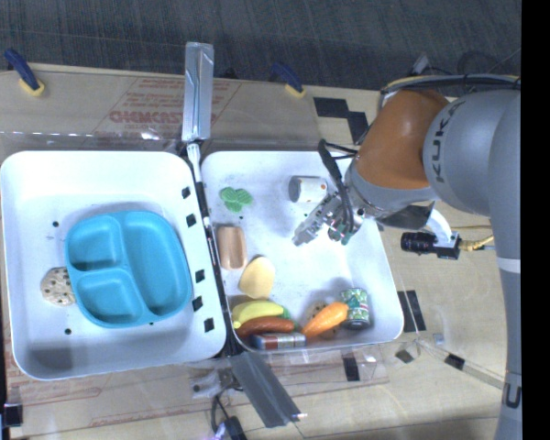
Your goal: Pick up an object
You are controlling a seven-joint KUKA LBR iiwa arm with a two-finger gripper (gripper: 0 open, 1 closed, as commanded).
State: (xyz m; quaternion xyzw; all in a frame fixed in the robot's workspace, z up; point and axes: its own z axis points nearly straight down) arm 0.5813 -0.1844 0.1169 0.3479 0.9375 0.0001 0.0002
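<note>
Objects for picking are lying in the right bin (371, 246), mostly along its near side: a yellow banana (259, 312), a pale lemon-like fruit (258, 276), an orange carrot (325, 317), a small green can (356, 306), a dark red marker (277, 341) and a brown block (230, 247); a green leaf toy (236, 198) and a grey cylinder (304, 188) are resting nearer the far side. The gripper (319, 225) is hanging over the open white floor in the middle of this bin, pointing down and to the left; its fingers seem to be standing a little apart, and I am seeing nothing between them, so it is holding nothing. The grey cylinder is lying just beside it, but apart from it; the other things are sitting further away. The left bin (18, 246) is carrying a blue divided plate (126, 266) and a cookie (55, 286) beside it. In my judgement the task is only beginning: the arm is reaching into the bin; choosing one object, closing on it and lifting it are all remaining to be done.
</note>
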